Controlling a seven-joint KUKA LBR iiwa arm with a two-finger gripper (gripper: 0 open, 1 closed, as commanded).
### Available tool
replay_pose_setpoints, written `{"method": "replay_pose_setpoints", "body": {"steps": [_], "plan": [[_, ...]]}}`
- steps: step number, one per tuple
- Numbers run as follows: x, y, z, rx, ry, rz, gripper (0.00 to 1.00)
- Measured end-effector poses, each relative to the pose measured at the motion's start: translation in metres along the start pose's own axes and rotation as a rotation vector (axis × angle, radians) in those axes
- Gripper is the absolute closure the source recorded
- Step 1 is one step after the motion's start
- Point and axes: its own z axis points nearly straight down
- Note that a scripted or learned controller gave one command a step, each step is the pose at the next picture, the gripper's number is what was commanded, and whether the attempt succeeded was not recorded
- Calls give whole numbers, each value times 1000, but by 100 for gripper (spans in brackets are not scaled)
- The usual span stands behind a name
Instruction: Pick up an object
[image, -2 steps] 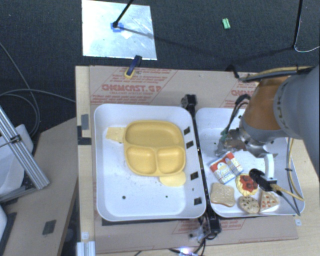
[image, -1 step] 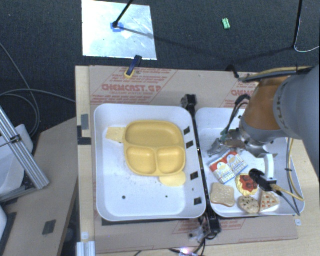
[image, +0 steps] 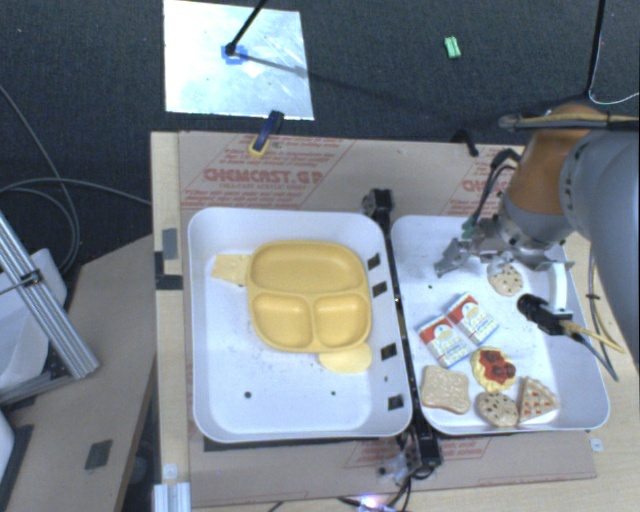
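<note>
pincer (image: 452, 258) low in right bin (image: 420, 232), grip state: we cannot tell | nearest: cracker (image: 506, 279), small box (image: 458, 331) | we centre over one before closing

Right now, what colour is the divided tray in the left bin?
Yellow. The divided tray shows best in the camera view, lying in the left bin.

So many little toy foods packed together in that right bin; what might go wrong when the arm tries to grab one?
The pizza slice, cookie and toast lie crowded together, so the gripper might nudge neighbours or catch two. They are flat, so its fingers may slide off. The small box sits close by too.
</note>
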Motion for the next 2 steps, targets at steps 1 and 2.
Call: {"method": "replay_pose_setpoints", "body": {"steps": [1,2], "plan": [[3,-65,20,14,4,4,0],[13,2,17,0,2,-4,0]]}}
